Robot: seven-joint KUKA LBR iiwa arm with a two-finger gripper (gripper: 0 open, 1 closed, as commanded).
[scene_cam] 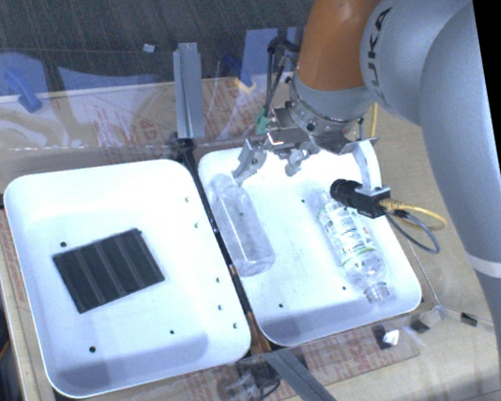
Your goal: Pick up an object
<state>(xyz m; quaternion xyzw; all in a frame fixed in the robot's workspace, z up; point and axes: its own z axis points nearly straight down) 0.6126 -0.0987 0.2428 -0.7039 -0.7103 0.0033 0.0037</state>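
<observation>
Clear plastic bottles (240,225), cylindrical, in white bin (281,328)

Wooden bench (75,119) carrying two shallow white bins side by side: left bin (96,187), right bin (328,320), rims nearly touching

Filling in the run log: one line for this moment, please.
claw: open, above right bin | holding nothing | two clear bottles in bin
</observation>
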